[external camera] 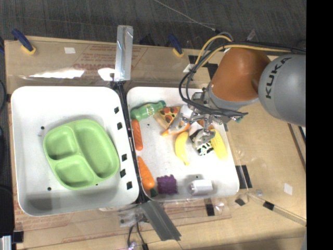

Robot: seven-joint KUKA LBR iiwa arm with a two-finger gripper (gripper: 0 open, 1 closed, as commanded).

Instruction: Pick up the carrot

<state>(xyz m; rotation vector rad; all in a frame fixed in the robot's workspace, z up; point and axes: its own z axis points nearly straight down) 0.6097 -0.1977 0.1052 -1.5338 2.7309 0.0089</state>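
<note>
Bench w/ two white bins; right bin (229,178) cluttered. Carrot (146,174) lies at its left wall, near front. Gripper (200,125) over banana (181,146), partly hidden by wrist; we can't tell its state.

A single fixed camera is looking down on the bench (47,56) from above, at a slant rather than straight overhead. It is sitting far enough back to be taking in both white bins whole: the left bin (21,139) is lying toward the left of the frame and the right bin (229,184) just beside it at centre. Dark floor is showing along the top edge, beyond the bench's far side. The arm (281,87) is reaching in from the right edge, looming large and partly covering the right bin's far right corner.
</note>
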